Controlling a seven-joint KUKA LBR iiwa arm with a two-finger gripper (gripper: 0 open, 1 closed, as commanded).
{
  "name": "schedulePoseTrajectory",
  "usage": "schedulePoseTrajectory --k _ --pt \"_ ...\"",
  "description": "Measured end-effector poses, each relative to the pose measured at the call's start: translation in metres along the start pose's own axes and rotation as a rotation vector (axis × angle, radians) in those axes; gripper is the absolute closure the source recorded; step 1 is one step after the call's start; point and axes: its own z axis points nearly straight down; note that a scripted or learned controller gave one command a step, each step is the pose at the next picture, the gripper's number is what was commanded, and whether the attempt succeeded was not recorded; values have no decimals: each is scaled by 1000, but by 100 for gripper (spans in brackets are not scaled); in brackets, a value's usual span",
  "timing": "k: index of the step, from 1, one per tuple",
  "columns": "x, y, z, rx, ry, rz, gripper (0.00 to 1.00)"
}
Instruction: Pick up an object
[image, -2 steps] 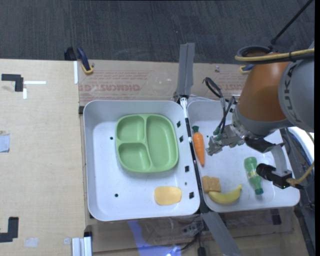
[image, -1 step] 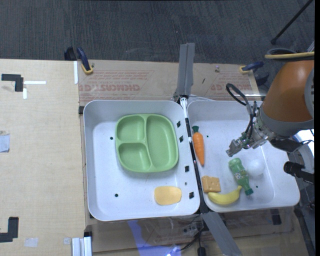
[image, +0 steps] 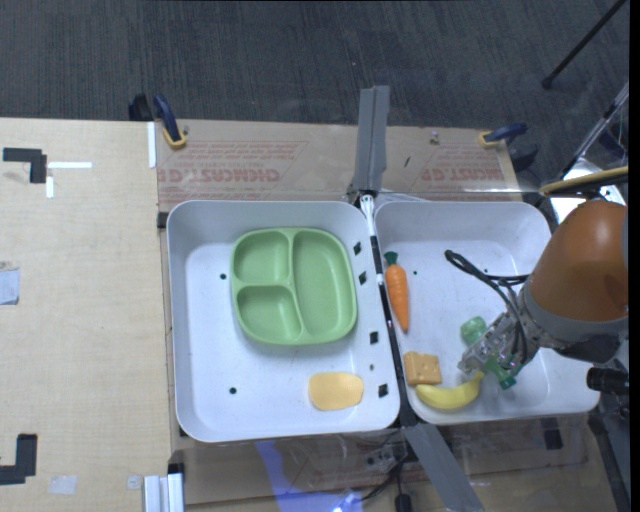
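The right bin (image: 455, 225) holds an orange carrot (image: 398, 291) by its left wall, a tan cracker-like piece (image: 422, 368), a yellow banana (image: 447, 395) at the front, and a small green item (image: 472, 328). My gripper (image: 487, 355) hangs low over the front right of this bin, just above the banana's right end and beside the green item. The arm's orange band (image: 590, 262) covers the bin's right side. In the left bin (image: 190, 300) lie a green divided plate (image: 294, 285) and a flat yellow piece (image: 335, 391).
A black cable (image: 470, 268) loops across the right bin's floor toward the wrist. The bins meet at a central divider (image: 378, 300). Cardboard (image: 260, 160) with clamps lies behind the bins, and a wooden bench top (image: 80, 300) spreads to the left.
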Motion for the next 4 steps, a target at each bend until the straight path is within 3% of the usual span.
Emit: schedulePoseTrajectory --k 1,2,3,4 --pt "52 53 -88 -1 -2 327 100" --pt "100 144 -87 2 -2 479 100" --pt "68 154 -125 1 -3 331 100" --pt "59 107 -87 2 -1 336 100"
